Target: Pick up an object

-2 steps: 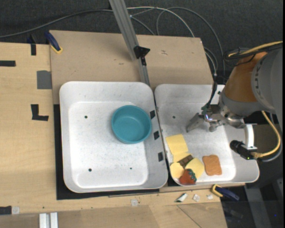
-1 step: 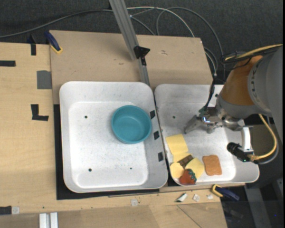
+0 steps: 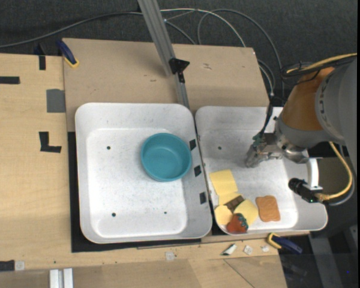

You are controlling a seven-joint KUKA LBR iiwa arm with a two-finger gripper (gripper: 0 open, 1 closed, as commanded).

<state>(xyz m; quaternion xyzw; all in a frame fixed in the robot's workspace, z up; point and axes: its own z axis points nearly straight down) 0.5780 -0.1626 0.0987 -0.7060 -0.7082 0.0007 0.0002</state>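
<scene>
My gripper reaches into the right bin from the right, its fingertips close above the bin floor in the middle of that bin. Nothing shows between the fingers. In front of it, toward the bin's near edge, lie a pale yellow block, a small heap of yellow, dark and red pieces, and an orange-brown flat piece. A teal bowl stands upright in the left bin, well to the left of the gripper.
A metal pole slants down from the top to the gap between the bins. Black cables loop over the dark floor behind the bench. A blue-and-yellow clamp sits at the board's back left corner.
</scene>
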